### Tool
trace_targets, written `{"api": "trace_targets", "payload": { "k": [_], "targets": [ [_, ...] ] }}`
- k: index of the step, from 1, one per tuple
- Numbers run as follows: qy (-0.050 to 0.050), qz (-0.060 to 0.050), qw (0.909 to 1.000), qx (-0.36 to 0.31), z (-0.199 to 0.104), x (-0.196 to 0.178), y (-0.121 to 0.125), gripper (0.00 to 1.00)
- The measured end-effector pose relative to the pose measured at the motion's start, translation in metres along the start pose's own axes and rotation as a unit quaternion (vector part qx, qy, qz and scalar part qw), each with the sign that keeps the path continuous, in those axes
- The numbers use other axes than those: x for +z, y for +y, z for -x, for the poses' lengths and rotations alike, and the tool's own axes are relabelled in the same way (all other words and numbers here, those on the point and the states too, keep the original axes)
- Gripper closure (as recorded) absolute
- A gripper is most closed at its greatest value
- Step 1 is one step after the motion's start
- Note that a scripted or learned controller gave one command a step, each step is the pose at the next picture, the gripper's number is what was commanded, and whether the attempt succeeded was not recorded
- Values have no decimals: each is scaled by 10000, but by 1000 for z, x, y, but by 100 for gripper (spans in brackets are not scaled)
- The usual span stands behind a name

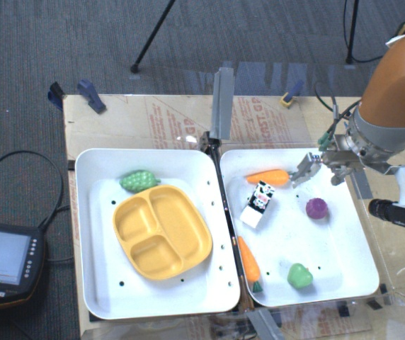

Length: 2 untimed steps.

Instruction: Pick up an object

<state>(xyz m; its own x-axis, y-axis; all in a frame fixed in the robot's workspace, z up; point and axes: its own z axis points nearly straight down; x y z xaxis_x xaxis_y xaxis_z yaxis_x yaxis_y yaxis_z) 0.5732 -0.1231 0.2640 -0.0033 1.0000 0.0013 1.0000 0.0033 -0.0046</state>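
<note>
While hovering unladen, fingers spread, the two-finger gripper (pixel 321 169) is approaching over the right white bin (pixel 344 261); descending onto the round purple plastic fruit (pixel 316 207) seems next.

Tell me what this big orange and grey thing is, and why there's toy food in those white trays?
That is a robot arm, grey with an orange band, reaching in from the right of the picture. One camera, fixed above the bench, looks down on everything at a slant. At the arm's end is its metal hand, which hangs over the top edge of the right shallow white bin with nothing in it. Its job is to pick something up. In that bin lie an orange toy carrot, a small black-and-white box, a purple ball-shaped toy and a green round toy. A second orange carrot rests on the edge between the bins. The left white bin holds a yellow plastic plate with three sections and a bumpy green toy.
</note>
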Motion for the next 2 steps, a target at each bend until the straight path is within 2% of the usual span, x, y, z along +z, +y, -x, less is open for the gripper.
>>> {"api": "trace_targets", "payload": {
  "k": [1,2],
  "targets": [
    [5,-55,9982,593,-14,104,66,0],
    [1,-9,9977,674,-24,178,70,0]
  ]
}}
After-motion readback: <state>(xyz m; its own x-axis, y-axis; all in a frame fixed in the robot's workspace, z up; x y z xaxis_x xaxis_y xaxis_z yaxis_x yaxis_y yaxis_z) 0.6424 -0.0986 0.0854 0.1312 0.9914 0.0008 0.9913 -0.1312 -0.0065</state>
